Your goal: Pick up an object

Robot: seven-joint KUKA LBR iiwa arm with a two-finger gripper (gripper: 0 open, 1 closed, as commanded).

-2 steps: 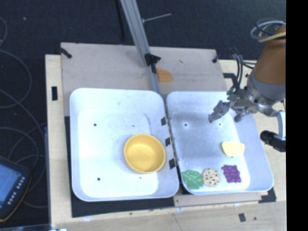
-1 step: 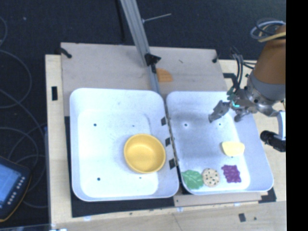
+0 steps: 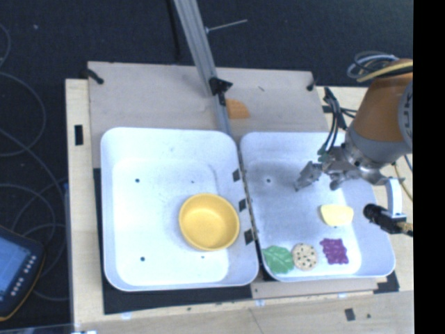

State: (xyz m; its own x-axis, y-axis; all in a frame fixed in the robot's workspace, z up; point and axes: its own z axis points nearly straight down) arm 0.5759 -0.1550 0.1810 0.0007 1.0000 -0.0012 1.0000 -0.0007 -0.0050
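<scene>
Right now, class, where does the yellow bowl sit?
The yellow bowl sits in the left white bin, toward its lower right, close to the divide from the right bin.

Arm: cut off at the right, only the orange band and grey wrist in view.
Screen device: cropped by the left edge, partly seen.
Metal rail: runs out past the top edge.
Purple item: too small to identify.
Fingers: blurred.
</scene>
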